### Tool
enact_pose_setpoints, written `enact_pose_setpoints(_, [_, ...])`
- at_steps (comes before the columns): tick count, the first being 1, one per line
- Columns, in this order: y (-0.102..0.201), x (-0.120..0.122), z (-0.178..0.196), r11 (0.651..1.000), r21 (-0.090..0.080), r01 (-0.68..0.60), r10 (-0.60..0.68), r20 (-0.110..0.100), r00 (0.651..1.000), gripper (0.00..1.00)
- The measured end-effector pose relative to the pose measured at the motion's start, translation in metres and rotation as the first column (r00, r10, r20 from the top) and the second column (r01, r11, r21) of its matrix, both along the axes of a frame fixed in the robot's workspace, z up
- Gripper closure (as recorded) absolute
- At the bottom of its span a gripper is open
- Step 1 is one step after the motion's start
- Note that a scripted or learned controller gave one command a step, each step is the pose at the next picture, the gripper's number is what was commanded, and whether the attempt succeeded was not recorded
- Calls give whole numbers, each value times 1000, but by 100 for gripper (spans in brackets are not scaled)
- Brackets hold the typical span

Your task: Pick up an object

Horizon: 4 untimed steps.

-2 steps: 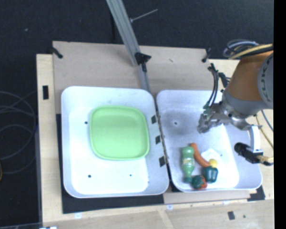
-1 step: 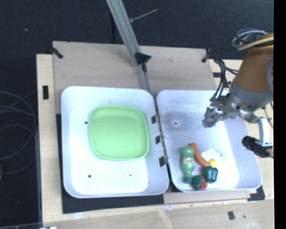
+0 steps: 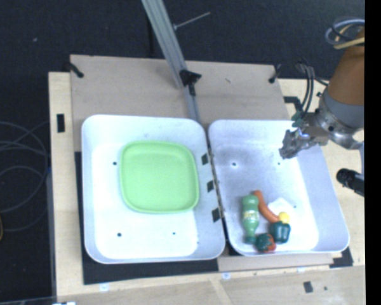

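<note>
In the right bin (image 3: 254, 151), a cluster of small toys lies near the front wall: a green bottle (image 3: 249, 216), an orange carrot-like piece (image 3: 265, 206), a small yellow piece (image 3: 283, 217), a teal pepper-like toy (image 3: 280, 232) and a dark green and red piece (image 3: 264, 243). A white scrap (image 3: 280, 205) lies beside them. My gripper (image 3: 291, 146) hangs over the bin's far right part, well behind the toys, with nothing seen in it.
The left bin (image 3: 101, 170) holds a light green square plate (image 3: 159, 176). A grey metal pole (image 3: 168, 37) slants up from the seam between the bins. Black clips (image 3: 211, 186) join the bins. Cables lie on the dark floor at left.
</note>
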State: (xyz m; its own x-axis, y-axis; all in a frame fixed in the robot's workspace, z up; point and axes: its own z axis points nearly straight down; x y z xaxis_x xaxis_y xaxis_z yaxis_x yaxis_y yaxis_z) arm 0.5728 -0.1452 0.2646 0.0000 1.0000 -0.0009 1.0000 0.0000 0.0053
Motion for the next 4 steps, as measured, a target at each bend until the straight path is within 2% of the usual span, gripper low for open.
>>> enact_pose_setpoints(1, [49,-6,5,1000,2,-4,4,-3,1000,100])
enact_pose_setpoints(3, [140,-13,-18,1000,1,-3,3,-5,1000,100])
enact_pose_setpoints(4, [190,-9,-11,1000,2,-3,3,-5,1000,100])
